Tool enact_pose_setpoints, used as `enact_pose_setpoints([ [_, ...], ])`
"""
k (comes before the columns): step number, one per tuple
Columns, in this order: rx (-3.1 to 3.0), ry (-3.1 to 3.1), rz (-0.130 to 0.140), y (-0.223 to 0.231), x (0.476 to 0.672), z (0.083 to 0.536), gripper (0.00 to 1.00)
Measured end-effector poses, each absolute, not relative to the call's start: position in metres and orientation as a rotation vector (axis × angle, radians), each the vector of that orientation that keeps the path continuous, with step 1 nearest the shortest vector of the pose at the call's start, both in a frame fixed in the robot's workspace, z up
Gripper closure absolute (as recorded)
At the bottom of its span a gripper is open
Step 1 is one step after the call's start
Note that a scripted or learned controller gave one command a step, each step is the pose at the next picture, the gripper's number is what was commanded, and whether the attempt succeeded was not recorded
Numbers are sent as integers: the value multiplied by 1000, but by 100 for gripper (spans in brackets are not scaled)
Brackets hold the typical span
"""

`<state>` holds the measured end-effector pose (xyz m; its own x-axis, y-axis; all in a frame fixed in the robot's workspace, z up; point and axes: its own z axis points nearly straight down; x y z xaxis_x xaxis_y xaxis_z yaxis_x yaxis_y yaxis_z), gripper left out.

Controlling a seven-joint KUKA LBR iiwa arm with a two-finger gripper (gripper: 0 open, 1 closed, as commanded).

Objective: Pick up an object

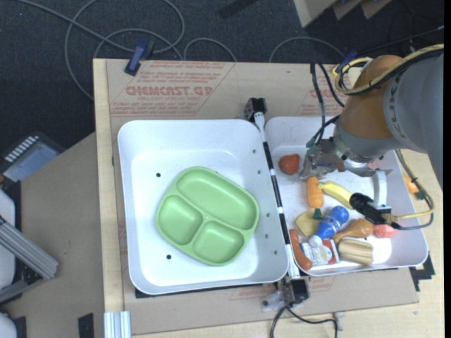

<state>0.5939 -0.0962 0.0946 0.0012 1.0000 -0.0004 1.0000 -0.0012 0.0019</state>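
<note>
Camera view: gripper (318,162) poised just right of the small red-orange rounded toy (289,164) in the right white bin (416,255); jaw state cannot be told, so centring over the toy before closing is advised.

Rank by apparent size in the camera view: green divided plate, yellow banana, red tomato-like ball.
1. Green divided plastic plate, by far the largest.
2. Yellow toy banana.
3. Small red tomato-like ball, smallest.

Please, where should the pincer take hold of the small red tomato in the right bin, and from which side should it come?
Across the middle of the red tomato, from straight above. It is round, so any pair of opposite sides serves. It lies apart from the carrot, with bare floor of the right bin around it.
</note>
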Motion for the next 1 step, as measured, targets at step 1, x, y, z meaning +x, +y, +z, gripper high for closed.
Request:
enact_pose_setpoints([
  [1,2219,2223,3,-21,602,185,100],
])
